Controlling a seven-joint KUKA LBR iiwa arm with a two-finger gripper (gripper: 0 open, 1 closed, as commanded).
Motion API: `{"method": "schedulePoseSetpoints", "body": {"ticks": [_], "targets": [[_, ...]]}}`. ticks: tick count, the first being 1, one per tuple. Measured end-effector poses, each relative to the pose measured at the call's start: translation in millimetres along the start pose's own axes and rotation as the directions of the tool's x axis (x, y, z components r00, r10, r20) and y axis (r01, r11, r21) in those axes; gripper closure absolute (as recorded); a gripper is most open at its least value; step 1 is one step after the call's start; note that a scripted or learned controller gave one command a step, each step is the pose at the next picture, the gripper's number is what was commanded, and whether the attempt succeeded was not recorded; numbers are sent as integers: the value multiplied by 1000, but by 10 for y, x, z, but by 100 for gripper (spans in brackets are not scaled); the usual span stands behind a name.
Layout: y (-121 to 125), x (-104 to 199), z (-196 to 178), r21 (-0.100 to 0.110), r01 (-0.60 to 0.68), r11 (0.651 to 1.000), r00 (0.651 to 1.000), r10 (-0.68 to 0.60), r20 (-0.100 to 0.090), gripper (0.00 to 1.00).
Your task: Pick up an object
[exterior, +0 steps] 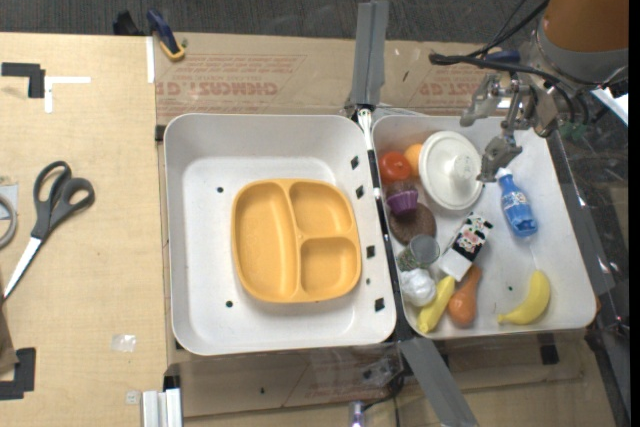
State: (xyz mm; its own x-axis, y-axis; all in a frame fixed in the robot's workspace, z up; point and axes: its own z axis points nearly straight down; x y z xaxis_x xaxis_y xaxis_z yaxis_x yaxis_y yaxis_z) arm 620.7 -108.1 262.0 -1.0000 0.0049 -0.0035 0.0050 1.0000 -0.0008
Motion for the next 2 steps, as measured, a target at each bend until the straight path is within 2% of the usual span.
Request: {"method": "schedulePoseSetpoints", "body": {"ticks": [1, 2], "targets": [[-1131, -59, 1656, 2, 293, 956, 956, -293, 7, 0], [-1140, 612, 1688, 0, 354, 935, 935, -354, 1, 0]]}}
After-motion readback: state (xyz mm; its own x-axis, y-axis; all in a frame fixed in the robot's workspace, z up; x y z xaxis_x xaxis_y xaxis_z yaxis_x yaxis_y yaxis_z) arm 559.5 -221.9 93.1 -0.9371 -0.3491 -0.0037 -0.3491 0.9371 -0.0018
